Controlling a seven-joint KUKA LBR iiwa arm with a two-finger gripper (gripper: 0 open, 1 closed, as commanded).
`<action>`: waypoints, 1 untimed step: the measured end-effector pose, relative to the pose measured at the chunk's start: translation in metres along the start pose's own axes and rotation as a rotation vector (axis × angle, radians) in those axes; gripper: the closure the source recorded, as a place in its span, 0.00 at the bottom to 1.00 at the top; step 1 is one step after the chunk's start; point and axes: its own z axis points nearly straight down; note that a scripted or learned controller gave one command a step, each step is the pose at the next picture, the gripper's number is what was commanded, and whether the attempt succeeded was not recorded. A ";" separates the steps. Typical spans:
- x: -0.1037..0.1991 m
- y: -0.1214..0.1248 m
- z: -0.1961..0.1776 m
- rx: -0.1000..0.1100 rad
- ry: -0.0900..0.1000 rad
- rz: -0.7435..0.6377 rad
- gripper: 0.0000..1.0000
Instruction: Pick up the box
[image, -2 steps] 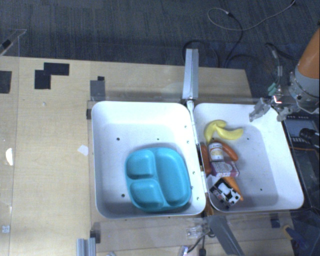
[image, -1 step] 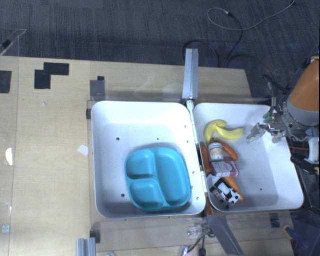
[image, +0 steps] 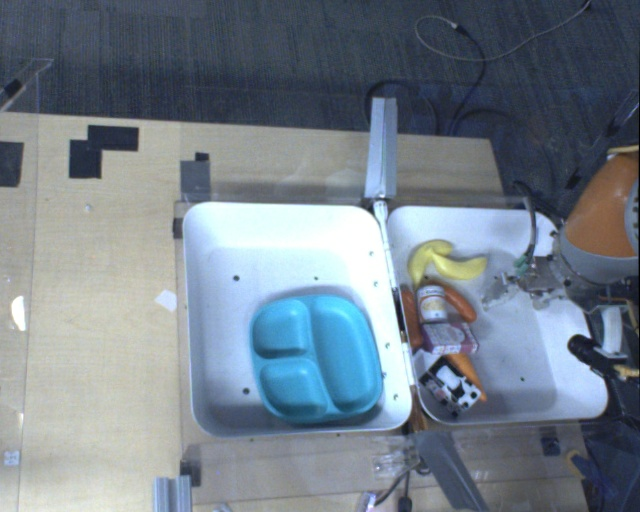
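While the box (image: 447, 342) lies long-ways toward the right bin's (image: 560, 395) front left corner, I cannot tell the gripper's (image: 522, 277) state.

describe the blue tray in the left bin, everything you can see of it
The blue tray is a light blue, rounded-corner dish that looks like smooth plastic, split into three compartments: two smaller ones on its left, one long one on its right. It lies flat, slightly turned, on the floor of the left bin, toward the near right corner. Nothing shows inside it.

glossy blue plastic tray (image: 315, 355), smooth white bins (image: 285, 232)
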 end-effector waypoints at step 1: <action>0.002 0.070 0.002 0.003 -0.001 0.046 0.00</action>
